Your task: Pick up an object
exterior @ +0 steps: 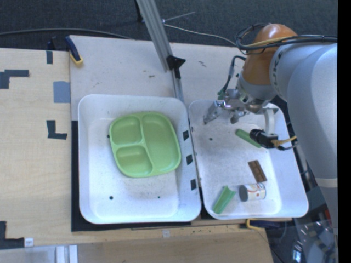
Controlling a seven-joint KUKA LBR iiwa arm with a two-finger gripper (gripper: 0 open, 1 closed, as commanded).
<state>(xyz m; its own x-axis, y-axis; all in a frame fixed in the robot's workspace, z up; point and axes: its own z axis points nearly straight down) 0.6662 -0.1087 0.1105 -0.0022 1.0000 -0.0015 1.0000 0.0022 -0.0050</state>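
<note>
Jaws hang over the upper left corner of the right bin [219,158], just right of centre in the frame, with nothing seen between them; whether they are spread or pressed together cannot be told. The grey arm [307,92] with its orange band [271,37] enters from the upper right.

Right bin: a green stick [244,135] lies just right of and below the jaws. A brown block [257,171] lies lower right. Near the bottom edge are a green wedge [223,199] and, just beside it, a small cylinder [252,192]. The cylinder's pale label carries reddish marks too small to read.

Left bin [137,196]: a green divided plate [145,145] lies flat in the upper half.

Surroundings: both bins sit on a pale wooden counter [33,163] marked with grey and dark tape patches. A blue-and-yellow clamp [74,51] lies at upper left. A metal rail [156,32] slants down from the top. Dark carpet [66,4] runs along the upper edge.
</note>
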